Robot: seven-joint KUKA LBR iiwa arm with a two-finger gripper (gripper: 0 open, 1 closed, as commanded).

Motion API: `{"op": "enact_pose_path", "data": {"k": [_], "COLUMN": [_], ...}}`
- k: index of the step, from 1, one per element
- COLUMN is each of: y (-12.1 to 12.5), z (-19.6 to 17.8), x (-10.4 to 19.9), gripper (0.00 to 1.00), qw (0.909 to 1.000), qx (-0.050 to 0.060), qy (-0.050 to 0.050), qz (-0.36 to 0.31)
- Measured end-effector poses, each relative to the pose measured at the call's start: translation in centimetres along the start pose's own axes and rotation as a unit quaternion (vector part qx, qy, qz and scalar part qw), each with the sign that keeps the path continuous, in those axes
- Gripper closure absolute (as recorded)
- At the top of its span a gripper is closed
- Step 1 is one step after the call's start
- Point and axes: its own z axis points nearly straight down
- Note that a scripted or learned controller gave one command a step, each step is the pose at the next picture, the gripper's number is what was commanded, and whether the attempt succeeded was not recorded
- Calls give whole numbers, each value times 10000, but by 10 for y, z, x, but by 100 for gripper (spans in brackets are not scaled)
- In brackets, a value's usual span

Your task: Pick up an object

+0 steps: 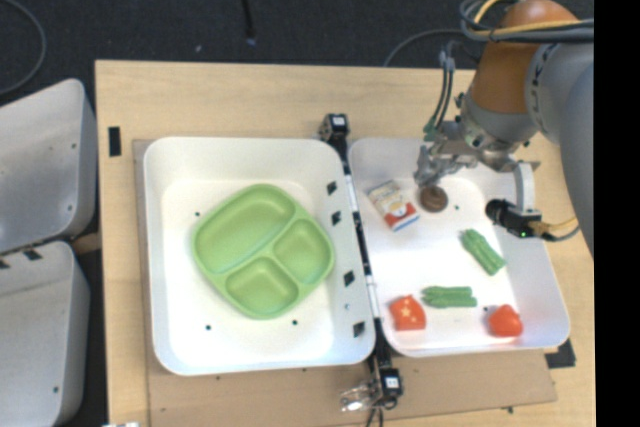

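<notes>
My gripper (433,181) hangs low over the back of the right bin (530,330), directly above a small brown round thing (433,200). Just left of it lies a small white and red carton (393,205). Toward the front of the same bin lie a green pod (483,251), a second green pod (448,296), a red piece (407,313) and another red piece (505,321). Nothing shows between the gripper's fingers.
The left bin (175,325) holds a green three-part plate (262,250). A row of black clips runs along the rim between the two bins (352,245). The arm comes in from the upper right over the right bin's back corner.
</notes>
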Motion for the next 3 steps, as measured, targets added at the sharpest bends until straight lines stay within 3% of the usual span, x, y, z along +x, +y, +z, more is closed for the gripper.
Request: {"op": "enact_pose_path", "data": {"k": [2,3], "y": [2,3], "z": [-116,-114], "x": [-12,-13], "gripper": [100,100], "qw": [10000,10000], "qx": [-26,3], "qy": [1,4], "qz": [-32,-33]}}
